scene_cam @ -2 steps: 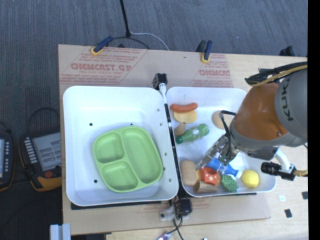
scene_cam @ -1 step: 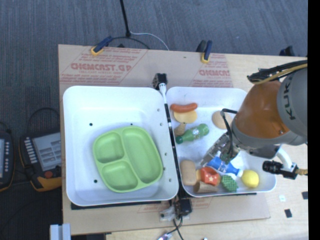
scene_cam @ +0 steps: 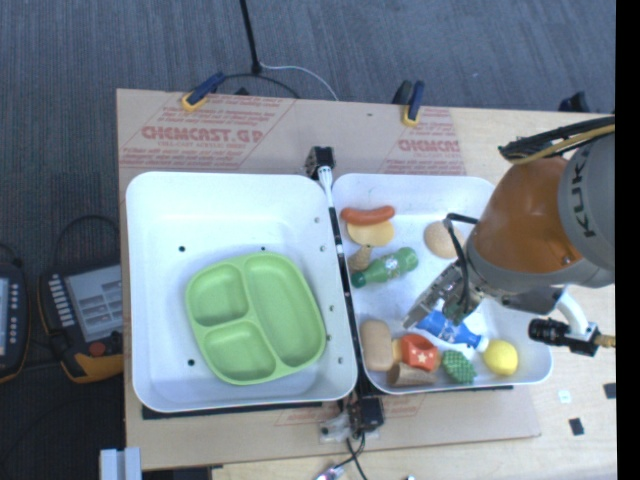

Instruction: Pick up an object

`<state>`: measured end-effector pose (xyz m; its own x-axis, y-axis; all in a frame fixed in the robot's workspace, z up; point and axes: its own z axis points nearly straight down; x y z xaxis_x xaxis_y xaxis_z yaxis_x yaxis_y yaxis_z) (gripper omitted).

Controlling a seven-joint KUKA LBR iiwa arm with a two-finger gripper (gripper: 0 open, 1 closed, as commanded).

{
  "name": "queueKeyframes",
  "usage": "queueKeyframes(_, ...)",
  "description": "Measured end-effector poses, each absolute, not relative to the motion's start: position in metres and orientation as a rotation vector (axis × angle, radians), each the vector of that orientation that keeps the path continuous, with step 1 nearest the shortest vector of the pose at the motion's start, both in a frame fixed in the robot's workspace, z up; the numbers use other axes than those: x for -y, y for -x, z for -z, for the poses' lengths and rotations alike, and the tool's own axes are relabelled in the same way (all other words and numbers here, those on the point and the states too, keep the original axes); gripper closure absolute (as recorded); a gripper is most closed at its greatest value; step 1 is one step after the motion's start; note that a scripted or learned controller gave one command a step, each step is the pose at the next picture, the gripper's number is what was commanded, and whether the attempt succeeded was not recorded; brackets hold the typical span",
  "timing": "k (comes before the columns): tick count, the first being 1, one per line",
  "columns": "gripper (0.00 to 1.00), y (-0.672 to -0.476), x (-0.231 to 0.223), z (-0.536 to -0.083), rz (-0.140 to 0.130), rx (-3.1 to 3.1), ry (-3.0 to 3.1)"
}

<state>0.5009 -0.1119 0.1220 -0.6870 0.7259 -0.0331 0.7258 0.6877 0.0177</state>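
Observation:
The right bin (scene_cam: 470, 183) holds several toy foods. A red sausage (scene_cam: 367, 213) lies over a yellow bun (scene_cam: 372, 234) at the back left, with a green bottle (scene_cam: 385, 267) just below them. A tan lump (scene_cam: 438, 239) sits mid-bin. Along the front lie a tan bread roll (scene_cam: 376, 342), a red piece (scene_cam: 418, 351), a green knobbly piece (scene_cam: 459, 367) and a yellow lemon (scene_cam: 501, 358). My gripper (scene_cam: 440, 304) hangs low in the bin, right over a blue and white object (scene_cam: 452, 331), and hides part of it.
The left bin (scene_cam: 160, 218) holds a green three-part plate (scene_cam: 255, 318). The arm's orange and grey body (scene_cam: 535, 233) covers the right bin's right side. A black clamp (scene_cam: 320, 160) sits at the divider's far end. Cables and devices lie off the bench's left edge.

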Motion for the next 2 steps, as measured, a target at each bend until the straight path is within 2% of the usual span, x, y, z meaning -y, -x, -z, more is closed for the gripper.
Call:
queueKeyframes(1, 1.00, -0.501, 0.112, -0.131, -0.006, -2.850, -1.228)
queueKeyframes(2, 1.00, -0.484, 0.023, -0.184, 0.000, -2.838, -1.347)
